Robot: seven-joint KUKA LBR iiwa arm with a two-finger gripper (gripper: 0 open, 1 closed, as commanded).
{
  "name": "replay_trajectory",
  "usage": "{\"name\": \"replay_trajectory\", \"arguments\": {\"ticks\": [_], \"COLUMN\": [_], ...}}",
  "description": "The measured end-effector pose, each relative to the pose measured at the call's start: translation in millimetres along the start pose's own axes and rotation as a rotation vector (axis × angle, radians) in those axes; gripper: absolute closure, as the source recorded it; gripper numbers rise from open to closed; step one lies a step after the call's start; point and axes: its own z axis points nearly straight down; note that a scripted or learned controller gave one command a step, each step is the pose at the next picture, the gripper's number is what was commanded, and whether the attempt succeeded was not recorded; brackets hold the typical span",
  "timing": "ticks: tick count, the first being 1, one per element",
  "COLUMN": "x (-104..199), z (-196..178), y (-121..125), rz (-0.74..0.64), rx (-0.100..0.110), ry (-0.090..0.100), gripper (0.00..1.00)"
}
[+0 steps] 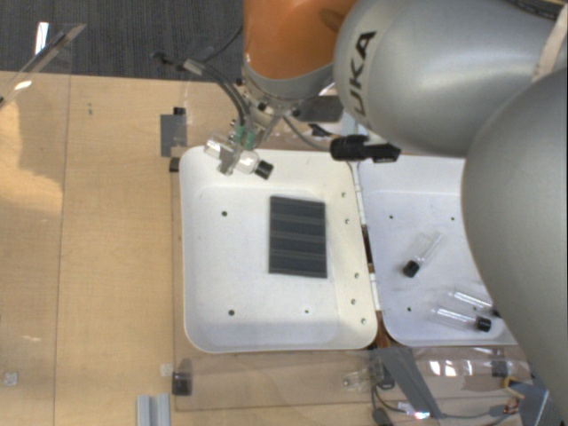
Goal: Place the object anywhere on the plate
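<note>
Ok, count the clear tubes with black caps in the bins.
3, maybe 4. One at the claw by the left bin's far corner, a tube mid right bin, two near the arm, which may hide more.

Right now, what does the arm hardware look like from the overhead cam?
Bulky rounded grey arm with dark "KUKA" lettering, then an orange band above the wrist. Thin cables trail beside the wrist. The small metallic gripper has a green part and a black tip.

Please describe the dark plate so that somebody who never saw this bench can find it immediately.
Find the left white bin, the one under the orange band of the arm. The dark plate lies flat near its middle. It is a grey ribbed rectangle, unlike the small clear black-capped tubes in the right bin.
</note>
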Motion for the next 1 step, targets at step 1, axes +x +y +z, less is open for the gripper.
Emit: {"name": "replay_trajectory", "arguments": {"ticks": [1], "x": [-21.3], "z": [8.1], "y": [22.6], "rz": [0.393], "rx": [-0.001], "ry": [-0.001], "gripper": [1.00]}}
